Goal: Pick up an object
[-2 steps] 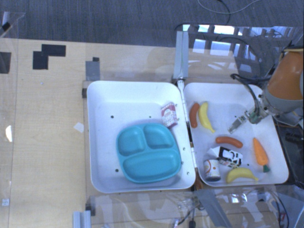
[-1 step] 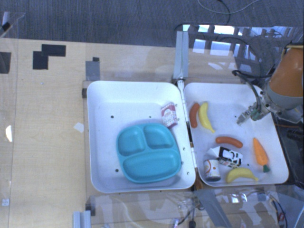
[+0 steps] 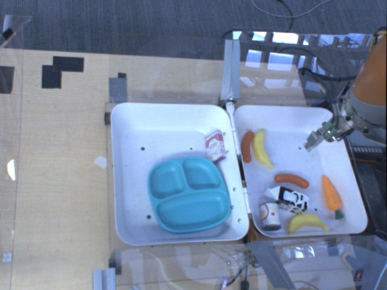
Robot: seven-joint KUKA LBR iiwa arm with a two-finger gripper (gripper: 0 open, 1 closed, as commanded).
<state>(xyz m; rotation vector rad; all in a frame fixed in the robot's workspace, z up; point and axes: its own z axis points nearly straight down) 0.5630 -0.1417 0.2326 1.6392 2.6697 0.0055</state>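
The right bin holds a red sausage beside a yellow banana at its left, a second sausage in the middle, a carrot at the right, and a black-and-white toy, a small can and another banana near the front. My gripper hangs over the bin's far right part, above bare floor, with nothing seen between its fingers. It stands apart from every object.
The left bin carries a blue divided plate and a small red-and-white packet near its right wall. A metal post rises behind the wall between the bins. The arm enters from the right.
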